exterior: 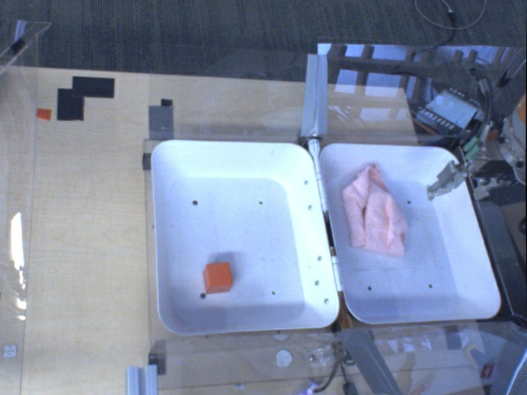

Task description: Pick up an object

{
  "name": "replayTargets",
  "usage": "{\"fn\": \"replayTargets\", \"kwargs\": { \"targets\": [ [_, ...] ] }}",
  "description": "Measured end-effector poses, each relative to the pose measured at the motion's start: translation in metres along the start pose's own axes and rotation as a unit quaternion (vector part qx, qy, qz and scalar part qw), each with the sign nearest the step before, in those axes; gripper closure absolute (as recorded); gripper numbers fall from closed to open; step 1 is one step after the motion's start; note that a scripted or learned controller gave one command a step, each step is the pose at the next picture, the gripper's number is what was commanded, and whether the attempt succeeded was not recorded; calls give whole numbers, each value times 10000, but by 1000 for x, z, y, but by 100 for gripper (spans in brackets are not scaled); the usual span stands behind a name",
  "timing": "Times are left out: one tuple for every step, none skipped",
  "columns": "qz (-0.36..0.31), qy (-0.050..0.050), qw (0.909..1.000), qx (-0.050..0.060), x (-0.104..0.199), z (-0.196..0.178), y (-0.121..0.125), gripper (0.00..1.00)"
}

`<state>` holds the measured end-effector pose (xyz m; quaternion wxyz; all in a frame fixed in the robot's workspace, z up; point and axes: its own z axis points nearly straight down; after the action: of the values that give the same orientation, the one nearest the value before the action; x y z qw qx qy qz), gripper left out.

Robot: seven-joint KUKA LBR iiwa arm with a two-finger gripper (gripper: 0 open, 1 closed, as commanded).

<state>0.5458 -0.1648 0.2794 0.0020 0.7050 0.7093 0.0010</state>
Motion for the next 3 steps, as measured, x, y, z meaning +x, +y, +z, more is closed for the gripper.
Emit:
{"fn": "replayTargets", "kwargs": {
  "targets": [
    [-1108,9,9938,4,22,116,19,0],
    [-1694,-9,9855,-52,11,188,56,0],
    [-1721,-20,9850,-74,32,187,53,0]
  ]
}}
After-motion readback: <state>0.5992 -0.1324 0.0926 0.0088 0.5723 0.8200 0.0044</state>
